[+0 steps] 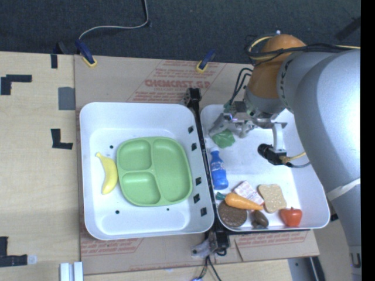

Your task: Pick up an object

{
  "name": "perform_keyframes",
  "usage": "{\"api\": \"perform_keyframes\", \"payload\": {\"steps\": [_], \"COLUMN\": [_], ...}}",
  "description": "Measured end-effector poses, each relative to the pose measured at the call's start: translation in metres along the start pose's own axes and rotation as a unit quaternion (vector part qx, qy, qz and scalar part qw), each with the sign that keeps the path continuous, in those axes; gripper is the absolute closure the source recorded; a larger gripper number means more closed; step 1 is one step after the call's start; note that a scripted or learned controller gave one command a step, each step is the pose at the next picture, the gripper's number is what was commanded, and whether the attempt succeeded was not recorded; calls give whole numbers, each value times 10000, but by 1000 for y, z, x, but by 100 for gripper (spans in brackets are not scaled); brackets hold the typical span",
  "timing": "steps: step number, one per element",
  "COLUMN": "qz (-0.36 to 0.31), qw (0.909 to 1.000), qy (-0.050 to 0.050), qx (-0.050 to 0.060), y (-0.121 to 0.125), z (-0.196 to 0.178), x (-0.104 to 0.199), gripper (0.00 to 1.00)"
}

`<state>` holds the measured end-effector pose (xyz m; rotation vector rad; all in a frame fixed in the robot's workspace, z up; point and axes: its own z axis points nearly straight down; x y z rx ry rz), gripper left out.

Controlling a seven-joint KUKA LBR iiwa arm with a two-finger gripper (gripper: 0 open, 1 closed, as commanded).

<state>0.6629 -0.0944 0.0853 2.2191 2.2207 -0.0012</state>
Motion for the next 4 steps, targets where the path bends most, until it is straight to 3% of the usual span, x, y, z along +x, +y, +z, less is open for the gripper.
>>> {"api": "perform_keyframes", "payload": {"steps": [2, 3, 4], "qz": [-6, -5, -8], "qw": [10000, 10000, 10000], "qy": [8, 2, 5], "qx": [2, -3, 12], "y": [6, -16, -16], "z": [0, 0, -10], "x": [-2, -3, -2], "gripper": [0, 0, 100]}}
